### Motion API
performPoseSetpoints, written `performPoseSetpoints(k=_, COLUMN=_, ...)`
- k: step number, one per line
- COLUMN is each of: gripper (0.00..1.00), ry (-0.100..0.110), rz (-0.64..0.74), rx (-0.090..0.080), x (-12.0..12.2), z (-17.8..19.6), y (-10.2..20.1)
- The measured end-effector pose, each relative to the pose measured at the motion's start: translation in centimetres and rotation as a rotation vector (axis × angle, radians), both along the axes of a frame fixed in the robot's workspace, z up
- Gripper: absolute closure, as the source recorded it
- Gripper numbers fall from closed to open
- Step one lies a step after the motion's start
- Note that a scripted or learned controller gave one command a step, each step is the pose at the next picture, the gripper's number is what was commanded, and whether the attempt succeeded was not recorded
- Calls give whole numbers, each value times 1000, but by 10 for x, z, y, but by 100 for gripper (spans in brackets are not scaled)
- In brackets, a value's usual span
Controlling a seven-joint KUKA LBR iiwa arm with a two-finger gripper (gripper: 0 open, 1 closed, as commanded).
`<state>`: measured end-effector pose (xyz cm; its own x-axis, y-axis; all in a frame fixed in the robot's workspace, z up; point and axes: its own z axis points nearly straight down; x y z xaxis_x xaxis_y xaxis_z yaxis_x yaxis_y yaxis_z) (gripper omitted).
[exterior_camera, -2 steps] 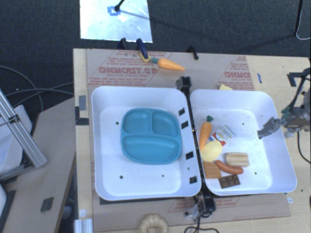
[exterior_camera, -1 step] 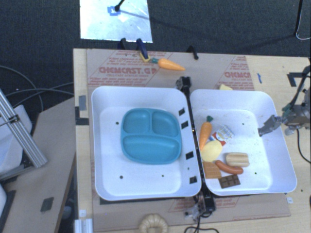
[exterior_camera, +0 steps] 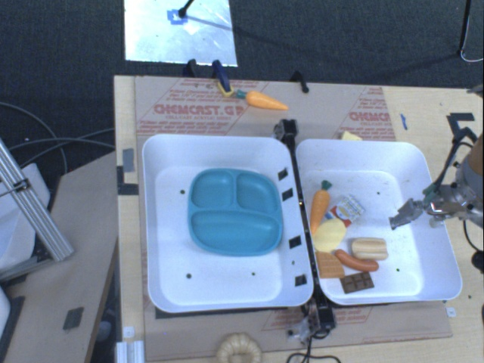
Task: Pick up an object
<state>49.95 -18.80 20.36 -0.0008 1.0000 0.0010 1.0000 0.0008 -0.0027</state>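
The left bin (exterior_camera: 162, 203) holds one thing, a blue divided plate (exterior_camera: 234, 211) with three compartments, lying flat near its middle. The right bin (exterior_camera: 423, 271) holds a group of toy foods in its left half: a carrot (exterior_camera: 320, 207) along the left wall, a small clear wrapped piece (exterior_camera: 349, 206) beside it, a pale yellow round piece (exterior_camera: 330, 235) below, a bread roll (exterior_camera: 369, 247), a sausage (exterior_camera: 357, 261) just under the roll, a waffle-like square (exterior_camera: 330, 264) and a brown chocolate bar (exterior_camera: 357, 282) nearest the front wall.

The gripper (exterior_camera: 404, 215) is over the right side of this bin, apart from the foods, with nothing between its fingers. It is small and dark here, so I cannot tell if the fingers are apart or together. The arm is cut by the right edge.

Outside the bins, a second carrot (exterior_camera: 261, 100) lies on the bench (exterior_camera: 189, 108), and a braided pastry (exterior_camera: 238, 349) is cut off at the bottom edge.
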Motion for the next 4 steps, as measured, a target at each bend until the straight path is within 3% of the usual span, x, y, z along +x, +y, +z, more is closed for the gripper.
performPoseSetpoints(k=2, gripper=0, ry=-12, rz=-1, rx=-2, x=13, z=-106, y=13)
performPoseSetpoints(k=3, gripper=0, ry=-3, rz=-1, rx=-1, x=13, z=-120, y=12)
performPoseSetpoints(k=4, gripper=100, ry=-6, rz=-1, rx=-2, x=14, z=-108, y=12)
